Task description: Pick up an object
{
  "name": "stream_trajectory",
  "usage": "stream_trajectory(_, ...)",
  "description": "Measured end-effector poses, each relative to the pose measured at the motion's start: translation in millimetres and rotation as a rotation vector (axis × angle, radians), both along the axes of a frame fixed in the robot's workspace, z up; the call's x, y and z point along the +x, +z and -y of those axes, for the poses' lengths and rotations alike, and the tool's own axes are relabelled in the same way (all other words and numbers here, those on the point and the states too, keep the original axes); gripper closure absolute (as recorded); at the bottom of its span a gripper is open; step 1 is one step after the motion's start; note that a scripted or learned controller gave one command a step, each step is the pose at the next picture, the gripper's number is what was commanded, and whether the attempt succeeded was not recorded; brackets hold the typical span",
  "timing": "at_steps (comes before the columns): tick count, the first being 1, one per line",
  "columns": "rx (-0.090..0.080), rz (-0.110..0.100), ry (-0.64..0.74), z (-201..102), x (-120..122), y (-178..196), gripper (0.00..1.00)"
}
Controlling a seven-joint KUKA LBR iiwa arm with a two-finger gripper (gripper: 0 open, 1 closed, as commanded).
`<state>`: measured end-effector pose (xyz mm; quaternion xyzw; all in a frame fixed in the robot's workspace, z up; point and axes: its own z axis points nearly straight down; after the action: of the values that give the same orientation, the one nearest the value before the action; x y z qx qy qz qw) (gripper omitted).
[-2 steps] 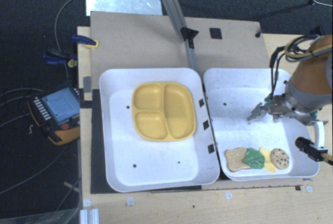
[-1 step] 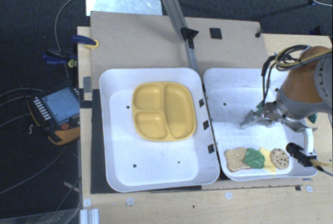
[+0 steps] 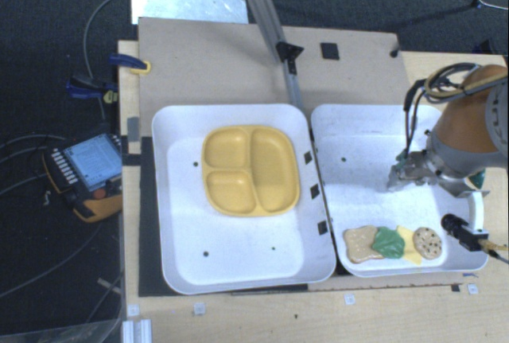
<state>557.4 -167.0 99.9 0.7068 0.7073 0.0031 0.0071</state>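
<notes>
White plastic forms the two shallow bins that are set side by side on the bench (image 3: 238,55), whose surface is covered by a tan board. In the left bin (image 3: 183,254), a yellow divided plate (image 3: 250,170) with three compartments is seen lying flat in the upper middle part. In the right bin (image 3: 358,142), four small items are gathered along the near wall: a tan toast-shaped piece (image 3: 360,244) at the left, a green crumpled piece (image 3: 389,242) touching and partly overlapping it, a yellow flat piece (image 3: 409,247) lying under the green one, and a round speckled cookie (image 3: 428,242) at the right end. The grey arm, with its orange band (image 3: 469,122), is brought in from the right over the right bin. The gripper (image 3: 400,174) is seen above the middle of that bin's floor, apart from the row of items and farther from the near wall than they are. Whether it is open or closed cannot be told from this angle, and nothing is seen held in it. Beyond the bench's left edge, a small blue-screened device (image 3: 86,162) with cables is seen on the dark floor.
</notes>
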Motion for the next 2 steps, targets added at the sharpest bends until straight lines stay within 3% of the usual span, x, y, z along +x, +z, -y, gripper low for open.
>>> stream_trajectory(2, 0.003, -0.006, 0.005, 1.8, 7.8, 128.8, 1.0)
